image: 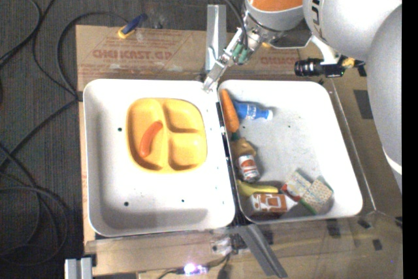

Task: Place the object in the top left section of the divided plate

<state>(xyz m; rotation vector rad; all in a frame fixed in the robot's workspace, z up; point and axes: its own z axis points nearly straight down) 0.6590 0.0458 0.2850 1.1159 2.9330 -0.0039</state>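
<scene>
orange sausage-shaped object (150, 136) lies in the yellow divided plate (193, 151), in the long left section, not clearly the top left one. gripper (214, 78) hangs over the seam between the bins, apart from it; i cannot tell its state. looks like placing is done or slightly off; next, a check of that section.

Bright, even light from above, white bins (104, 206) a bit glary, soft shadows, slightly blurry picture.
</scene>
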